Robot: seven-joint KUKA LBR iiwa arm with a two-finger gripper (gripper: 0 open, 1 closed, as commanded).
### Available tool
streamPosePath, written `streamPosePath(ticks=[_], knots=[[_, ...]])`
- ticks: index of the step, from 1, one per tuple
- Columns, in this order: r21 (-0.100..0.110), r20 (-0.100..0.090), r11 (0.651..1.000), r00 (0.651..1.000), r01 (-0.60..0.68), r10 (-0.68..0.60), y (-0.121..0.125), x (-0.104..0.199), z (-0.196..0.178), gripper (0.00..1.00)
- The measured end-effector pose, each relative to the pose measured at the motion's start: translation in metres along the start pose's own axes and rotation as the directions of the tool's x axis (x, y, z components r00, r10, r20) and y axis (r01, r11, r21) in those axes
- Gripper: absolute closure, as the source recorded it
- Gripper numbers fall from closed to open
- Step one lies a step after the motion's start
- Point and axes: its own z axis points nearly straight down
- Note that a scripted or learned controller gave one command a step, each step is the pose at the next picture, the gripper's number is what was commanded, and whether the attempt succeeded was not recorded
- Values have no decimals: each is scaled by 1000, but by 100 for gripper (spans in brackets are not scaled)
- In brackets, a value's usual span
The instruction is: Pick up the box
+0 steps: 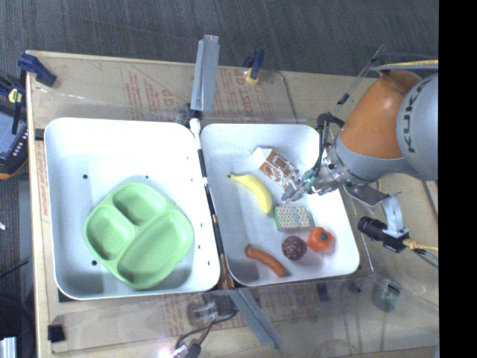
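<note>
Reaching in from the right of the right bin (223,200), the arm (387,129) hung over that bin's far right part, grey with its orange band uppermost; the pincer (297,189) sat low at the arm's end, just right of the box (273,166), and whether it touched the box could not be told; how far it stood open could not be told either, its tip being a small grey blur against the white floor, and nothing was seen caught in it.

The left bin (67,170) lay beside the right bin, their walls meeting, and held a green divided plate (139,234) with three compartments, tilted toward the corner nearest the right bin's front.

Within the right bin the box lay near the back wall, white with a brown and orange printed face; a banana (254,191) lay just left and in front of the box; a greenish sponge-like block (292,217) lay in front of the pincer; a sausage (266,260) lay near the front wall; a dark round fruit (294,247) and a tomato (320,239) sat side by side right of the sausage; the print on the box was too small to read.
</note>
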Motion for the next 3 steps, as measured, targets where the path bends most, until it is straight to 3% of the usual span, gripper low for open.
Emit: streamPosePath(ticks=[1,2,3], knots=[[1,-2,818,818,576,-576,-50,-1,-29,100],[-1,2,919,919,395,-395,-10,60,-78,100],[-1,4,917,917,399,-399,-9,60,-88,100]])
